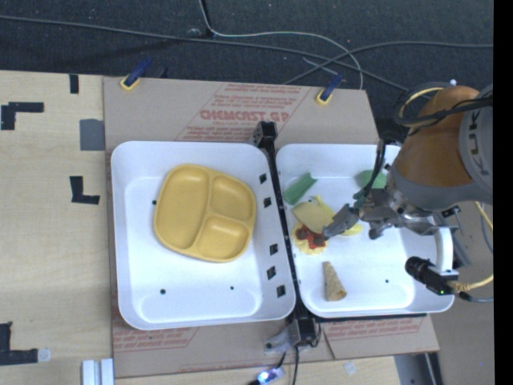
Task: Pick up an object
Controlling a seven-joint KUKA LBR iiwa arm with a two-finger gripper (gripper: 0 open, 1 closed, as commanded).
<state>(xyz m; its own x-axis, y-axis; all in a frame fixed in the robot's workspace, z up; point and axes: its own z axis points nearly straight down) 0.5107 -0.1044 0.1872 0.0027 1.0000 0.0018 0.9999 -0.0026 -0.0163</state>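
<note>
Gripper [330,233] sits low over the yellow piece [313,212] and red piece [304,233]; you cannot tell how its tips stand or whether they hold anything

Both white bins [132,215] look like smooth, faintly glossy plastic. The yellow divided plate [204,212] at nine o'clock seems matt plastic. Under them lies printed brown cardboard [240,111] on pale wood; at twelve o'clock, dark, rough carpet [96,14], possibly fabric.
</note>
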